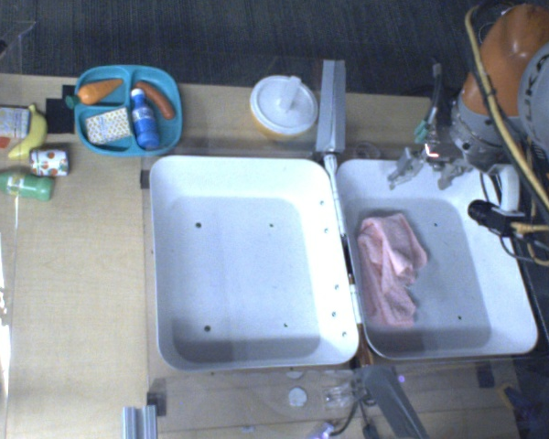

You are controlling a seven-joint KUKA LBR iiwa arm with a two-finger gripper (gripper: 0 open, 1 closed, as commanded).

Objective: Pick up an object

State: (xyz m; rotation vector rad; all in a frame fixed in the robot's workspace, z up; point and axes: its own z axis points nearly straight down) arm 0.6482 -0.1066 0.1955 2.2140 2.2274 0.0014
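Lying crumpled in the right bin (503, 337), toward its left wall — pink cloth (391, 268), untouched and not yet lifted. Judging the pick as not begun: nothing sitting between the fingers. Hovering above the far rim of that bin, well apart from the cloth — gripper (423, 174), fingers spread apart and holding nothing. Remaining: descent onto the cloth, closure, lift. Noting nothing standing between gripper and cloth; soft folds possibly slipping a shallow pinch. Sitting alongside — left bin (169, 273), bearing nothing. Resting beyond the bins on the bench — white lidded cup (285, 105), blue divided tray (169, 90) of toy food, banana (31, 133), small can (49, 162), green bottle (20, 185).
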